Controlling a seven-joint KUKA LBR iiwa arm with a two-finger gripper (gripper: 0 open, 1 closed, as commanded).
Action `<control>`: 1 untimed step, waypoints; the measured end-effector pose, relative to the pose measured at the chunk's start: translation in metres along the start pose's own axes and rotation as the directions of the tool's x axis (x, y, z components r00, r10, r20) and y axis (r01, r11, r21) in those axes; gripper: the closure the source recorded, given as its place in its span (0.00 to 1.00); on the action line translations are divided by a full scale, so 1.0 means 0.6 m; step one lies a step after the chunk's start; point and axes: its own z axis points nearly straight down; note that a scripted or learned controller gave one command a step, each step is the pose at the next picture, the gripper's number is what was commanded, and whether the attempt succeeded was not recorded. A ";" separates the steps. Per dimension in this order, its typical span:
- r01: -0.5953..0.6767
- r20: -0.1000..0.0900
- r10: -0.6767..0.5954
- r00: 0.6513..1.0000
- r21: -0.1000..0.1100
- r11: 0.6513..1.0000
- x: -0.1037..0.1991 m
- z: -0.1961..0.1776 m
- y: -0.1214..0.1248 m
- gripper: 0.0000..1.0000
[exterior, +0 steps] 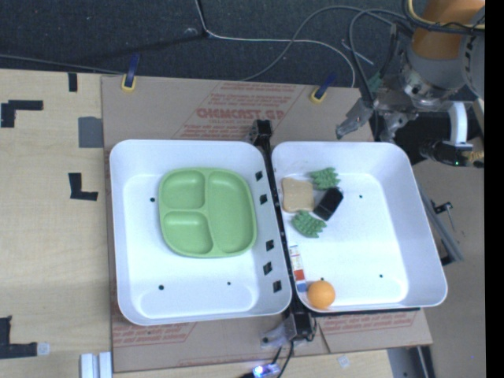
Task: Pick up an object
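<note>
Half arm (pixel 429 46) cropped; jaws indistinct.

A grey arm (pixel 441 61) with a glossy orange band (pixel 450 10), black cables trailing beside it.

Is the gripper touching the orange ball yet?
Apart. The camera view shows the gripper above the right bin's far rim, the orange ball at its near edge.

Red print runs across the cardboard sheet (pixel 236 109) behind the bins; one line seems to begin "CHEMCAST", the remainder too blurred to read; further red print on the sheet's front edge is illegible; no other text is legible.
</note>
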 end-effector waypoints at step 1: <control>0.003 0.002 -0.003 1.000 -0.012 1.000 0.001 -0.013 0.003 0.00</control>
